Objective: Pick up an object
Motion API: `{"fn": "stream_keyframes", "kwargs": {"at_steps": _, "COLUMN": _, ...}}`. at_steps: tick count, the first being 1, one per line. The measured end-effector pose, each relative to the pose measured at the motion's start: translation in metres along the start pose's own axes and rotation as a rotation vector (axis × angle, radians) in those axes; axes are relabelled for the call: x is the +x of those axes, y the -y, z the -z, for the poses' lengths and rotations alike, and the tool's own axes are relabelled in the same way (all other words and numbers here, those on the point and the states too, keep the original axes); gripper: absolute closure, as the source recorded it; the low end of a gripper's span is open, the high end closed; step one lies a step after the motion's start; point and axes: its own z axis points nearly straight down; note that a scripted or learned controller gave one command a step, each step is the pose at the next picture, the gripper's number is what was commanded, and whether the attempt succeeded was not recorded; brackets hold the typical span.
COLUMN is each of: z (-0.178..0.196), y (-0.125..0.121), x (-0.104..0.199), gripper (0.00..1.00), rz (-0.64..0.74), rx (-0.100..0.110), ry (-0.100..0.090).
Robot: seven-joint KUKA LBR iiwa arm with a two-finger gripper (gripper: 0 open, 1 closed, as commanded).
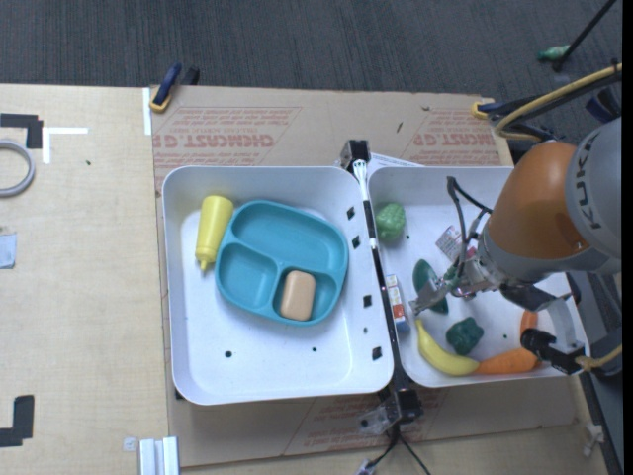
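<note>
**Operator:** Where is the gripper (432, 295), and why there?

**Technician:** It hangs low over the right bin (435, 188), just above the banana (442, 353), with a dark green piece (427, 277) right at its tip. The arm (539, 216) leans in from the right because that bin holds the loose items — the likely pick targets.

**Operator:** Finger state?

**Technician:** Cannot tell; the tip is too small and cluttered to read. No grasp should be assumed.

**Operator:** What else lies near the banana?

**Technician:** A second dark green lump (463, 335) touches its upper side, a carrot (510, 362) lies just to its right, and a light green ball (390, 221) sits well above it. Left of the banana, in the other bin (267, 364), a blue tray (280, 260) holds a tan block (297, 295) — beside the tray lies a yellow bottle (210, 228).
</note>
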Motion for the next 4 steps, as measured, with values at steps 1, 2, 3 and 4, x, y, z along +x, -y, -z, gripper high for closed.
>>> {"fn": "stream_keyframes", "kwargs": {"at_steps": 1, "z": 0.01, "y": 0.0, "x": 0.0, "gripper": 1.0, "rz": -0.003, "rx": -0.001, "ry": 0.001}}
{"fn": "stream_keyframes", "kwargs": {"at_steps": 2, "z": 0.218, "y": -0.056, "x": -0.001, "gripper": 1.0, "rz": -0.32, "rx": -0.001, "ry": 0.002}}
{"fn": "stream_keyframes", "kwargs": {"at_steps": 3, "z": 0.218, "y": -0.056, "x": -0.001, "gripper": 0.0, "rz": -0.32, "rx": -0.001, "ry": 0.002}}
{"fn": "stream_keyframes", "kwargs": {"at_steps": 4, "z": 0.1, "y": -0.042, "x": 0.008, "gripper": 0.0, "rz": -0.507, "rx": 0.0, "ry": 0.001}}
